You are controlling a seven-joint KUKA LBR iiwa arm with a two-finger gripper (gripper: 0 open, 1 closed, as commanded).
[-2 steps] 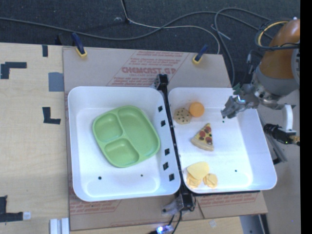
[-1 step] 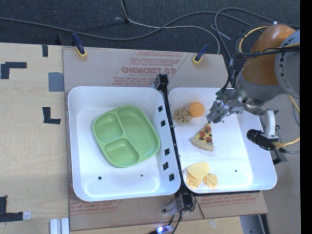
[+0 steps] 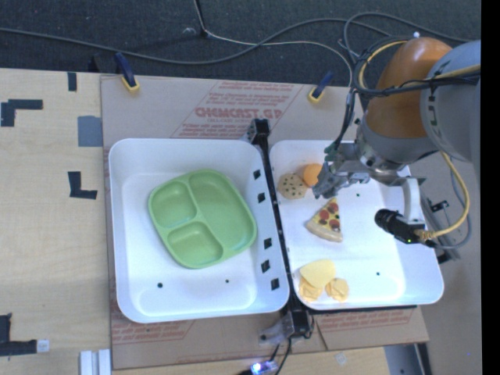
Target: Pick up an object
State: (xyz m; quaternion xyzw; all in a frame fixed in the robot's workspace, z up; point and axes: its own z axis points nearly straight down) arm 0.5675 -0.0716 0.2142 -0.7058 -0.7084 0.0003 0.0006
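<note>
Low over the right bin (image 3: 422, 283), the end effector (image 3: 326, 187) hangs just above the pizza slice (image 3: 326, 220), beside the cookie (image 3: 292, 184) and orange ball (image 3: 312, 174). Whether it is open I cannot tell; nothing appears lifted, so the grasp seems yet to come.

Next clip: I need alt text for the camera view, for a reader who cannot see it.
A grey and orange robot arm's gripper hangs low over the right white bin, close to an orange ball, a cookie and a pizza slice, with yellow toy food nearer the front. The left white bin holds a green divided plate.
</note>
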